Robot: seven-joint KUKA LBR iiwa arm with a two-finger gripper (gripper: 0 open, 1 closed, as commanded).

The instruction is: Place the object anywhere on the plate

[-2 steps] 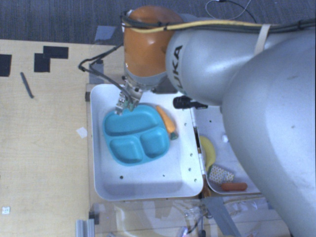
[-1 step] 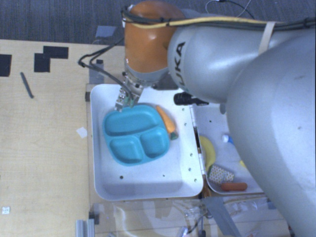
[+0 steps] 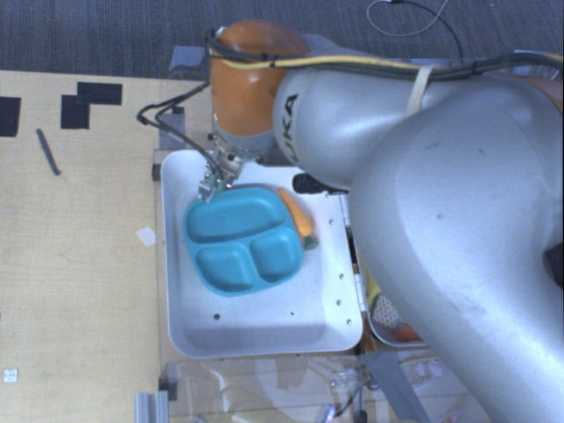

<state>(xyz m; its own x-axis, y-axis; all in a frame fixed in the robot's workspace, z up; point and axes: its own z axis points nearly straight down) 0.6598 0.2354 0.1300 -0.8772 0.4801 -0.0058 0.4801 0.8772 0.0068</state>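
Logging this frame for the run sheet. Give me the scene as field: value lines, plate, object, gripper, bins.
plate: blue plate, three compartments, lying in the left bin
object: orange object, against the plate's right rim, resting in the bin
object on plate: not clearly, it sits at the rim's outer side
gripper: gripper at the plate's upper left corner, nothing seen between its fingers
gripper state: cannot tell
right bin: right bin mostly hidden by the arm
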